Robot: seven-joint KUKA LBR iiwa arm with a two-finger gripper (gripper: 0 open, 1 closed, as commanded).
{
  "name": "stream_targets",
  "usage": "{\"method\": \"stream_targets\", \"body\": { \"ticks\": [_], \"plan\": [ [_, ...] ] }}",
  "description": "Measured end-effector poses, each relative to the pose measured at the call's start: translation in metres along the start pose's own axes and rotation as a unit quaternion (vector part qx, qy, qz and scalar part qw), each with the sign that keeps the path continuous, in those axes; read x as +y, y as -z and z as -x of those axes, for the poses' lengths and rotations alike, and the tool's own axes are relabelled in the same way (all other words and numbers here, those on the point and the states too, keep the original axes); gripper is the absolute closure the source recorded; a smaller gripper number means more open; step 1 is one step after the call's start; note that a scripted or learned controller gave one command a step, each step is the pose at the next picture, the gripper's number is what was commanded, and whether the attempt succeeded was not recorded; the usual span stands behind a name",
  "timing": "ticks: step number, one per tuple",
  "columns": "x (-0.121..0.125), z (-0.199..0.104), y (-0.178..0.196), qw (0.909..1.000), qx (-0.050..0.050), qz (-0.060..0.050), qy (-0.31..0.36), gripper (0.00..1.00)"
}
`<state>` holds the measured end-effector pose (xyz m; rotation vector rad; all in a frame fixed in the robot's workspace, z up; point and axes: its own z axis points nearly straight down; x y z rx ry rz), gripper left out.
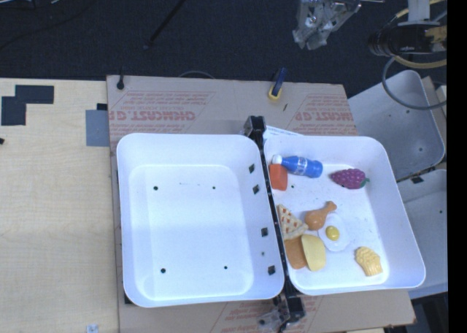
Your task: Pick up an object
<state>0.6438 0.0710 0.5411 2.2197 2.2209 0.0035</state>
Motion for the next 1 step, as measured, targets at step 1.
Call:
{"method": "stream_targets", "body": {
  "ticks": [1],
  "plan": [
    [-0.0015, -0.0979, -0.1048, 1.0000, 0.000, -0.008, 0.004, 1.00]
  ]
}}
